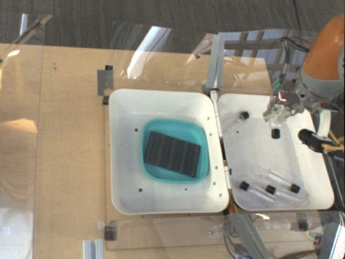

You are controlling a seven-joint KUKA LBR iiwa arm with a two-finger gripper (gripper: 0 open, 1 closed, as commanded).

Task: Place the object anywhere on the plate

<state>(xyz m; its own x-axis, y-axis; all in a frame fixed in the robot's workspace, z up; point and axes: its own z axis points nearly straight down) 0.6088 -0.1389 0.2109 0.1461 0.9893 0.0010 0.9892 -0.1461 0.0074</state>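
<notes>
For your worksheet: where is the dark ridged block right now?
The block lies on the teal plate in the left bin, camera view's centre.

Plate (200, 135) is teal; the object (173, 154) on it is dark charcoal with faint lengthwise ribbing. Both bins are white, left bin (124, 144) and right bin (318, 190), the latter dotted with small black pieces (269, 189). Desk (59, 144) is light tan wood, arm (326, 53) is orange over grey.

Grey arm (315, 85) — orange band (326, 45), thin cables — metallic end effector (279, 114).
</notes>
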